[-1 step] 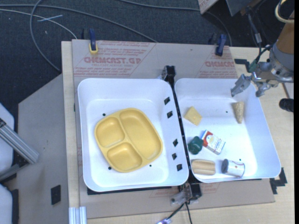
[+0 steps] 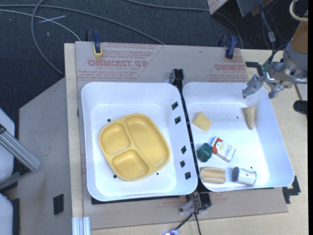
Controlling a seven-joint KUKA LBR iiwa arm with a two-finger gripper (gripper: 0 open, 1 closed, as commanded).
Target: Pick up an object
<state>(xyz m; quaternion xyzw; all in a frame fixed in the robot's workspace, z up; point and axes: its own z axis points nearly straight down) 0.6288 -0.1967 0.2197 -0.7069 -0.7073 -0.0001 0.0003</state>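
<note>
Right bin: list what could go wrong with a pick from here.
1. The green object touches the red and white carton, so a grasp there may catch both.
2. The cone lies by the right bin wall, risking a gripper collision.

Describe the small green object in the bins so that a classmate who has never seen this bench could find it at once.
Start at the right-hand white bin, the one without the yellow divided plate. Near its left wall, below the pale yellow wedge, lies the dark green object, touching the red-and-white carton. It is the one green thing among pale, tan and silver neighbours.
</note>
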